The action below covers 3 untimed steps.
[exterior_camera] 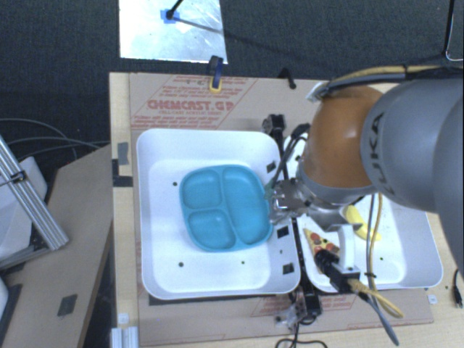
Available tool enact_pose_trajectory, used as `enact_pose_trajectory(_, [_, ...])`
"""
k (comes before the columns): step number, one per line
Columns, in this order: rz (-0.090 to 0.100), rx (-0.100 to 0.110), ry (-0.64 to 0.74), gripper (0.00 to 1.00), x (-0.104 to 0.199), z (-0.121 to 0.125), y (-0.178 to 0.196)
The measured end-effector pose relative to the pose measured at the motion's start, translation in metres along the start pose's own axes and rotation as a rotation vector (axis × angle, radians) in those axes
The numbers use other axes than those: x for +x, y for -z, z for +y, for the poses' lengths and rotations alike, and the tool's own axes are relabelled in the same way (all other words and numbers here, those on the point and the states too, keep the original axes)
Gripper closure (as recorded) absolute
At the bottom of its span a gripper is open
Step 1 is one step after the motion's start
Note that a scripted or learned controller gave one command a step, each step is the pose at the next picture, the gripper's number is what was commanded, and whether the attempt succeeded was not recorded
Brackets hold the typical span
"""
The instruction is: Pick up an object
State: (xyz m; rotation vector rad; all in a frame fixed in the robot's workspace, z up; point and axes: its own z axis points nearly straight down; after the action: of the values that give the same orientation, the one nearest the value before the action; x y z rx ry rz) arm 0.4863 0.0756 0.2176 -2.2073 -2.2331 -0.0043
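Hovering over the seam between the two white bins, pincer [279, 203] sitting at the right edge of the blue divided tray [223, 207] in the left bin [163, 162]; impossible to tell the pincer's state, hidden under the grey-and-orange arm [362, 147]. Lying in the right bin [428, 263]: a yellow piece [355, 217] and a pizza-slice toy [319, 241], just beside the arm. Judging the tray rim the likeliest target: aiming squarely across the thin lip, descending slowly, avoiding the bin wall, lifting without tilting.
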Motion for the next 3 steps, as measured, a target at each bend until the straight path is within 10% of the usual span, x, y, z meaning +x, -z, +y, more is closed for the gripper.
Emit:
enact_pose_trajectory(2, [-0.002, 0.002, -0.006, 1.00, 0.045, 0.033, -0.098])
enact_pose_trajectory(3, [-0.005, -0.006, -0.007, 1.00, 0.042, 0.116, -0.133])
